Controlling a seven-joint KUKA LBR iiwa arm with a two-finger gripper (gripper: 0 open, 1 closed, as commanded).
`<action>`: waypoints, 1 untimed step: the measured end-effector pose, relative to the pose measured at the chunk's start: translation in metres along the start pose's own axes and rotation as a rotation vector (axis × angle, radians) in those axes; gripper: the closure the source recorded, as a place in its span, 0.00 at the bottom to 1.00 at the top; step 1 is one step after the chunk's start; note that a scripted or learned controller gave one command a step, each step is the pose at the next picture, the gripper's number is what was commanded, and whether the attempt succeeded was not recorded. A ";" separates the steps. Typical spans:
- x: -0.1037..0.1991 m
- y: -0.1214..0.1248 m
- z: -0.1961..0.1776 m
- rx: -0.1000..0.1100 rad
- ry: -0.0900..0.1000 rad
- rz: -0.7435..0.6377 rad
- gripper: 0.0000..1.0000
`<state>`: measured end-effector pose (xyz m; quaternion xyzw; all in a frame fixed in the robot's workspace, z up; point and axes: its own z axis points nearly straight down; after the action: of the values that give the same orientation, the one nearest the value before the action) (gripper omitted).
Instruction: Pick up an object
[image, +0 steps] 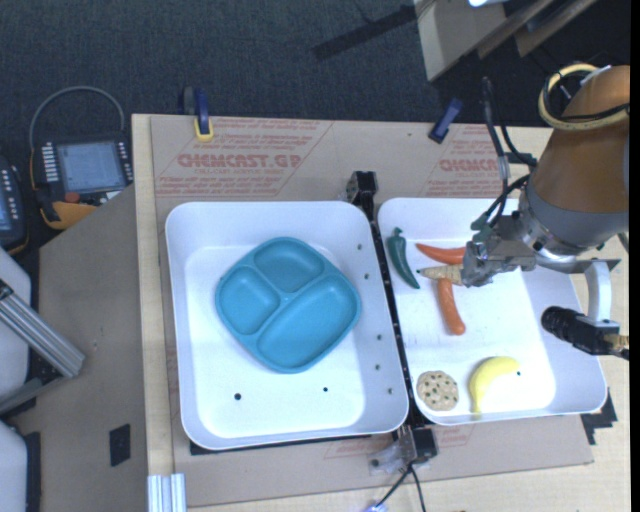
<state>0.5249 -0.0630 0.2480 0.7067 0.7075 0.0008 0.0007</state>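
Note:
The right bin (575, 320) holds several toy foods. A dark green pepper (402, 258) lies by its left wall. One orange carrot (438, 253) lies crosswise, and a second orange carrot (451, 306) points toward the front. A round cookie (437, 390) and a yellow banana-like fruit (493, 379) rest near the front wall. My gripper (474, 268) hangs low over the spot where the two carrots meet, at the upper end of the second carrot. A small beige piece (433, 272) juts out to its left.
The left bin (200, 400) carries a blue divided plate (288, 302). A black clamp (361, 186) sits at the back between the bins. A black fixture (578, 329) reaches over the right bin's right side. Bare white floor lies right of the carrots.

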 end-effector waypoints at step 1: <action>0.055 0.017 0.013 0.001 0.001 -0.005 1.00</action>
<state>0.5423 -0.0083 0.2348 0.7050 0.7092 0.0009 0.0001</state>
